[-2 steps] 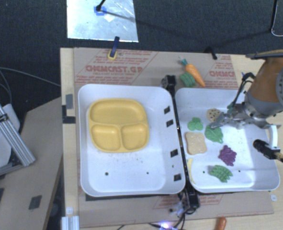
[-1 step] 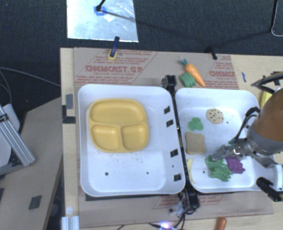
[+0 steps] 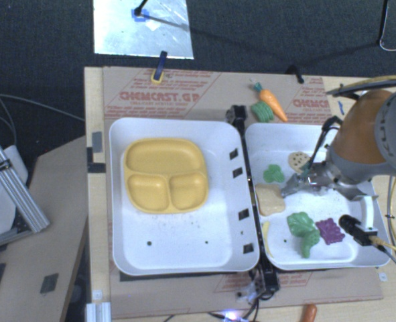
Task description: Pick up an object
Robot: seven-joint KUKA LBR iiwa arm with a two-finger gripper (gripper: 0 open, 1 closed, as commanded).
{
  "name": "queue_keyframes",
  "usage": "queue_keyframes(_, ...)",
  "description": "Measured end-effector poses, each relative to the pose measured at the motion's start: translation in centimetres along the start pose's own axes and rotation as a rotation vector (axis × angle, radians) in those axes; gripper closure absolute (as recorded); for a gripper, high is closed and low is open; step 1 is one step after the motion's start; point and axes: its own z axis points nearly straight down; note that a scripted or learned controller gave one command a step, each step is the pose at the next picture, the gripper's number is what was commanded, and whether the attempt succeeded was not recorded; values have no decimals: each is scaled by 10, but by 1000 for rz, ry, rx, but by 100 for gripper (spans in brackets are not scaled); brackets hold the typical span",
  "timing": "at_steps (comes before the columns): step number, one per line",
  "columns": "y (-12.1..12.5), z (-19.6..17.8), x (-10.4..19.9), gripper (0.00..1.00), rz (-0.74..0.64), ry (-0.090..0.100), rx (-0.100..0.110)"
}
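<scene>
The gripper (image 3: 297, 183) hung low in the right bin (image 3: 278, 136); whether it was open, I couldn't tell. Just left of it lay a small green toy (image 3: 273, 174), likely light, stiff plastic, best pinched across its middle.

Two bins sit side by side at mid-frame: the left bin (image 3: 120, 247) holds a divided tray (image 3: 165, 174) in its upper half, and the right bin (image 3: 278, 136) holds a small leafy toy (image 3: 273, 174), a round cracker (image 3: 297, 159) to its upper right, a flat slab (image 3: 271, 200) below it, and toward the lower edge a broccoli piece (image 3: 303, 229) just left of a grape bunch (image 3: 330, 230). A toy carrot (image 3: 272, 102) lies on the bench above the right bin, and the arm (image 3: 365, 136) enters from the right edge with its gripper (image 3: 297, 184) over the middle of the right bin.
</scene>
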Motion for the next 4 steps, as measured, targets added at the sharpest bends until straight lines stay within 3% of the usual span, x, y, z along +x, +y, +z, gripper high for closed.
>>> queue_keyframes(1, -79, 3, -71, 0, 17, -2, 11)
queue_keyframes(2, -73, -8, -66, 100, 8, 0, 3)
queue_keyframes(3, -67, 3, -10, 100, 1, 3, 7)
queue_keyframes(4, -69, -134, 72, 100, -5, 3, -7)
